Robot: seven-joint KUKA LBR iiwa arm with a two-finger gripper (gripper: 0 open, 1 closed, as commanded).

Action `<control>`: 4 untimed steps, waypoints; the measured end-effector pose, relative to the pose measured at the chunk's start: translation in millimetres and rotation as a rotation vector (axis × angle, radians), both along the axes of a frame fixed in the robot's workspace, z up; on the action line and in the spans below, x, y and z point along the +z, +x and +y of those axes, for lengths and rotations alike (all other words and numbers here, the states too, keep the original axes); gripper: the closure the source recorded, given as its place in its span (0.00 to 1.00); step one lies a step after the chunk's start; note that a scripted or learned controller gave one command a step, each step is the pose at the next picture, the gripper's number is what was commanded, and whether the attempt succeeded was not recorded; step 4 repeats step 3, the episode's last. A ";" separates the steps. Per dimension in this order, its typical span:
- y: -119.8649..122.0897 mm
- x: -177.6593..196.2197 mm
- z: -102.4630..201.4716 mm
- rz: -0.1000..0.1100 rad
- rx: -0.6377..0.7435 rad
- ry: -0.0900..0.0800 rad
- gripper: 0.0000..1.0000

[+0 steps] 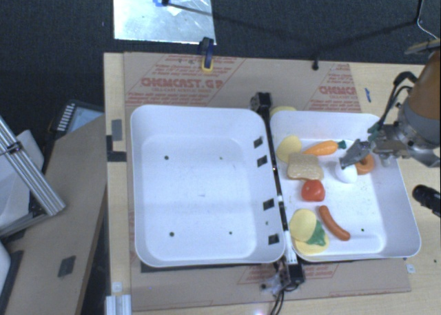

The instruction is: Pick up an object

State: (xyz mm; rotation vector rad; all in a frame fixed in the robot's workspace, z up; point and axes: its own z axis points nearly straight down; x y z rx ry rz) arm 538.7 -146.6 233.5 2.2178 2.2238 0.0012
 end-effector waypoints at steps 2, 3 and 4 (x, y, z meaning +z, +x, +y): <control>1.4 -137.5 45.0 -0.005 0.000 -0.001 1.00; 91.1 -42.0 108.1 -0.016 0.010 0.001 1.00; 91.1 -42.0 108.1 -0.016 0.010 0.001 1.00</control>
